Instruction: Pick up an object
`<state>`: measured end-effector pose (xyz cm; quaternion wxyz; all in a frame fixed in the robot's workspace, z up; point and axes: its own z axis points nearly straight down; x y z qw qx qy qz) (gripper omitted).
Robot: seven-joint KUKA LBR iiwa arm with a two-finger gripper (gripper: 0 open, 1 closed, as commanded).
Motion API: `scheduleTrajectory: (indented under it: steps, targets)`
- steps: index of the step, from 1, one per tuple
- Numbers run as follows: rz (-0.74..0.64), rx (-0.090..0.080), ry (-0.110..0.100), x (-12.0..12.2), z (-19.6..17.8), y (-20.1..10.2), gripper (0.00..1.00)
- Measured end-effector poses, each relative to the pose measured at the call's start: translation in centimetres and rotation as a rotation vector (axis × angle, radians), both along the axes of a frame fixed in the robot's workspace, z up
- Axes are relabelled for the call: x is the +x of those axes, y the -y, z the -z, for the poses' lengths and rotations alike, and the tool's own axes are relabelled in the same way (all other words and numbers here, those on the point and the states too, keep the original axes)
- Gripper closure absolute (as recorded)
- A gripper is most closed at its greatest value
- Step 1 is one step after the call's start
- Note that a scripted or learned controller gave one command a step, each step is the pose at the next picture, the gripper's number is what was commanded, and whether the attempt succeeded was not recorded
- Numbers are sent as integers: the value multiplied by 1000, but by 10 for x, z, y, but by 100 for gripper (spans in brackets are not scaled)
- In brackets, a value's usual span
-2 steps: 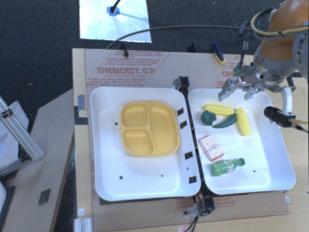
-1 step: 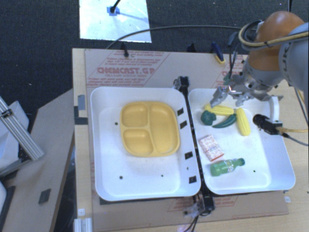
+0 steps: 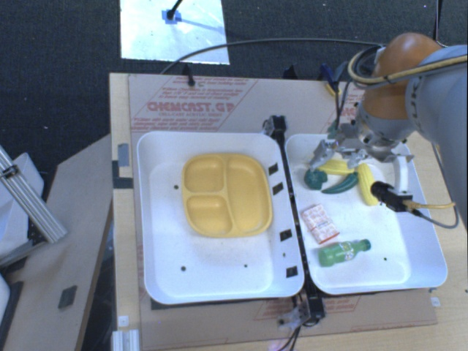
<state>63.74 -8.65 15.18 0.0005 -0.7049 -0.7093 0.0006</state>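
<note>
Gripper point(image 3: 344, 149) hovering low in right bin point(image 3: 424, 258), above banana point(image 3: 335, 167) and green pepper point(image 3: 341, 184); open or closed, cannot tell. Nothing seen being held. Approach step underway; next needing descent, firm closing on one item.

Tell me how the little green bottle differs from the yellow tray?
The green bottle lies on its side in the right bin; the yellow tray lies flat in the left bin. The bottle is small and slim; the tray is broad, with three compartments. Both are untouched by the arm.
</note>
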Motion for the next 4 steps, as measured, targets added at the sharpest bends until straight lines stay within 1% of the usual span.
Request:
scheduleTrajectory:
  steps: [1,2,3,4]
  targets:
    - [5,0,-1,1,49,10,0]
    - [4,-1,7,3,35,10,100]
    - [1,0,7,1,-11,2,100]
    - [0,0,9,4,-74,-5,100]
